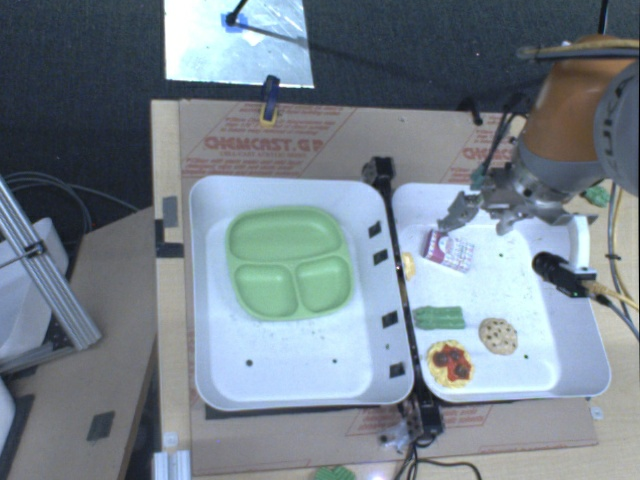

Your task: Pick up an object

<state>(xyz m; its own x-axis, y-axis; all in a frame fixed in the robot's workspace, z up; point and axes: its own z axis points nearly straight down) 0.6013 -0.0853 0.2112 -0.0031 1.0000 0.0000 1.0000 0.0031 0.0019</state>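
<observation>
Claw [482, 211]: hung open over the upper part of the right bin [575, 298], fingers spread, nothing between them; probably poised that way to drop around something below.
Nearest candidate: small pink-and-white packet [448, 250], lay flat just below and left of the claw, apart from it; judged the likeliest pick.
Other items in right bin: green piece [439, 317] near the left wall, cookie [497, 335] to its right, round yellow piece with red topping [451, 361] near the bottom edge; all loose and apart, likely scattered to leave room for a grasp.
Left bin [215, 368]: held a green divided tray [290, 263], lying flat near the middle.
Arm [575, 108]: reached in from the right, orange band above the wrist.
Counter [300, 138]: brown board with red lettering under both bins.
Room: dark carpet behind, shiny sheet [240, 28] lying on it.
</observation>
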